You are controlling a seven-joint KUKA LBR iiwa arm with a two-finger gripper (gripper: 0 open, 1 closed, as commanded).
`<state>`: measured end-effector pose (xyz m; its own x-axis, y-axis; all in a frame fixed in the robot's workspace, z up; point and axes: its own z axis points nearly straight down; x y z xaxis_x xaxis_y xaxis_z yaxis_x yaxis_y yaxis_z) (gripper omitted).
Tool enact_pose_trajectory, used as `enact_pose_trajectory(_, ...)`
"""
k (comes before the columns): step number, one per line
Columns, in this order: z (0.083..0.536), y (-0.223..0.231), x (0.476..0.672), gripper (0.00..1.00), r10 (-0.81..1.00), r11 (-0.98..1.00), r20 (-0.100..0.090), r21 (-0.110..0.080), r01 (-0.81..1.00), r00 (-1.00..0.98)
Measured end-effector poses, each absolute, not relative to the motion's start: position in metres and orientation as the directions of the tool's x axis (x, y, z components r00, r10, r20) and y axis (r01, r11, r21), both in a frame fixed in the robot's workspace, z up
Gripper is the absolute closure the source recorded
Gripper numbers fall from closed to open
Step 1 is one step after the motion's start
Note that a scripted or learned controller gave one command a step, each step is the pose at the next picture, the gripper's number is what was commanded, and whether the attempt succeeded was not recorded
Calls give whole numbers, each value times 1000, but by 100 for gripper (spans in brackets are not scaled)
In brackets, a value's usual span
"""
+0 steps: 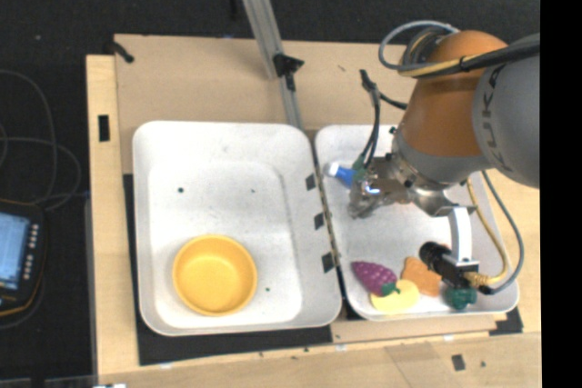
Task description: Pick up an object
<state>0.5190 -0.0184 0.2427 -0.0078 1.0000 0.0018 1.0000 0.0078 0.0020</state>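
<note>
- The gripper [366, 198] hung low in the right bin [393, 236], close to that bin's left wall. From where I stood, the bulky wrist above it hid the tip, so I could not tell whether it was set wide or narrow. I saw nothing gripped in it.
- The biggest risk, to my eye, was the blue and white object [340, 171] sitting tight against the wall where the two bins meet. A close there could catch the rim, or nudge the piece along the wall without trapping it.
- It looked small and smooth, so I reckoned an off-centre pinch might squirt it out sideways.
- If the program went for the cluster at the near edge, crowding would be the trouble. The purple toy [373, 273], yellow toy [398, 298] and orange toy [416, 271] lay touching or nearly so, with a green piece [457, 295] just beside them. A descent there could land on two at once.
- The blue and white object was the closest candidate. It lay just beside the gripper, up and to the left in the camera's view, towards the bin's far corner.
- The toy cluster lay farther from the gripper, towards the bin's near edge.
- The yellow bowl [215, 273] sat well apart in the left bin [227, 168].
</note>
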Motion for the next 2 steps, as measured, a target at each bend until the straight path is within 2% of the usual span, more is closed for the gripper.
enact_pose_trajectory(2, 244, 84, 503, 100, 1000, 7, 1, 0, 1000, -7)
